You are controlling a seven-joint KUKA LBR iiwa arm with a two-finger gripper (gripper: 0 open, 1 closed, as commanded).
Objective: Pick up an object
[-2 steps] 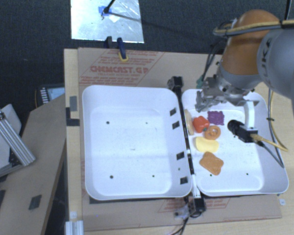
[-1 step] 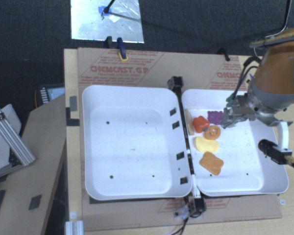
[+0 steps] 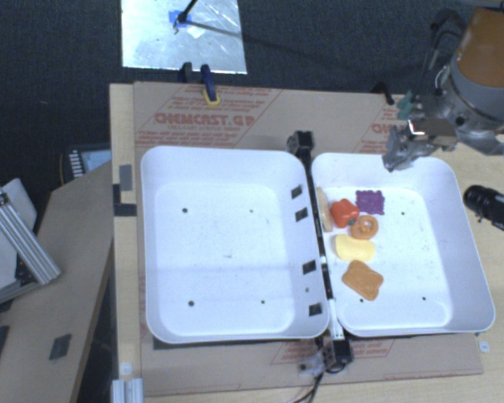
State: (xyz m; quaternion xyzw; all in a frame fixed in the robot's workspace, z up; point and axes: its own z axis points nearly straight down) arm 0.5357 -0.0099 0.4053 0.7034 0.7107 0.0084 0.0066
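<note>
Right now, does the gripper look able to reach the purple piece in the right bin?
Probably yes. The gripper hangs over the right bin's far rim, and the purple piece lies open from above, with only the orange ring close beside it.

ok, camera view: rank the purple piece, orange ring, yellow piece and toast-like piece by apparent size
Largest to smallest:
1. toast-like piece
2. yellow piece
3. purple piece
4. orange ring
The yellow and purple pieces look close; that order is unsure.
</note>
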